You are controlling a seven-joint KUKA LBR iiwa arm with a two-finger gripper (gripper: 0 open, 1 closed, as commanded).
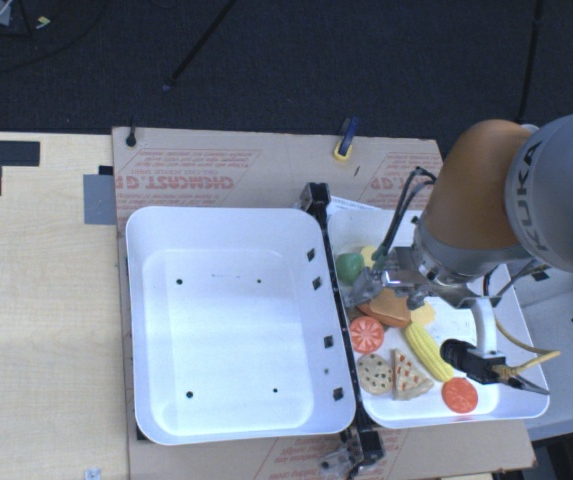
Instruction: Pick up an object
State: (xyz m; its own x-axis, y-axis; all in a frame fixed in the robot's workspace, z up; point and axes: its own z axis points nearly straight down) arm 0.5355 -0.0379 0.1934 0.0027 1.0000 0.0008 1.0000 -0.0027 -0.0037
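The grey arm with its orange band (476, 183) reaches in from the right, and the two-finger gripper (379, 284) is down low inside the right-hand shallow white bin (466, 420), at its upper left part. Whether it is spread or closed cannot be told from this angle, as the wrist hides it, and nothing can be seen in its grasp.

All the pickable pieces are in that right bin. A round green toy vegetable (350, 265) sits just beside the gripper, hard against the wall between the bins, with a small pale yellow piece (368, 256) next to it. Right under the gripper lies a brown bread-like piece (390, 311). Below that there is a red tomato slice (366, 334), then a round speckled cookie (374, 372) touching a wedge of toy pizza (407, 374). A long yellow corn-like cob (426, 349) slants across the middle, and a small round red tomato (459, 395) rests near the bin's lower rim.

The left-hand shallow white bin (166, 230) sits alongside. Both bins rest on a printed cardboard sheet (216, 168), which lies on the pale wooden bench (36, 318), with a blue and yellow clamp (346, 140) at the sheet's top edge.
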